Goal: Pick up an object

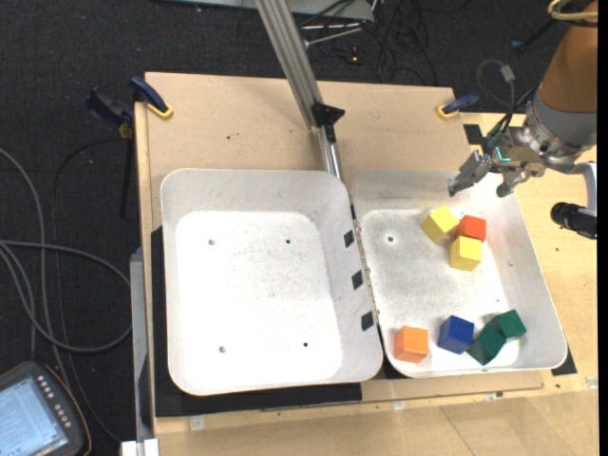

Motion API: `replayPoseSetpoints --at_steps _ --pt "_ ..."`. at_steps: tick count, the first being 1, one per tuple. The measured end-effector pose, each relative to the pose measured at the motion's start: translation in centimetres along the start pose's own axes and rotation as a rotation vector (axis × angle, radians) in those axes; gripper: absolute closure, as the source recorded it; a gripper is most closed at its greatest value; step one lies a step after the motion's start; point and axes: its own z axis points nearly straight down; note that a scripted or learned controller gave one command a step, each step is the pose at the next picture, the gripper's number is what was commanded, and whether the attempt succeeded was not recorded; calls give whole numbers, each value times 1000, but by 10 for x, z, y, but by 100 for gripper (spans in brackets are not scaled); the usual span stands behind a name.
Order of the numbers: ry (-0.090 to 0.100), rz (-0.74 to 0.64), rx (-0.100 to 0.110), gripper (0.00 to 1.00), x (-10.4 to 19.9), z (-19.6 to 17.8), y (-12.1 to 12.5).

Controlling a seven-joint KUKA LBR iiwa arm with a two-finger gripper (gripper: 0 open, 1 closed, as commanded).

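While gripper [486, 174] hangs over right bin's [532, 255] far rim, fingers spread, nothing between them; yellow blocks [443, 222] and red block [472, 227] sit just below. No legible writing.

The gripper [487, 177] hangs open over the right bin [399, 283] at two o'clock. Yellow blocks [442, 222] and a red block [472, 227] cluster just below it; orange [411, 343], blue [456, 333] and green blocks [510, 325] sit at five o'clock.

White bins [190, 198]; yellow, orange, blue, green blocks [456, 333]
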Motion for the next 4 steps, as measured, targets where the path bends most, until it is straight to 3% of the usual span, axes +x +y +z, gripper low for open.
replayPoseSetpoints --at_steps 1,2,3,4 --pt "0 0 0 0 0 0 0" --pt "1 -1 4 0 5 55 9" --pt "-1 2 -1 0 10 101 2" --pt "-4 1 -18 0 10 106 8"
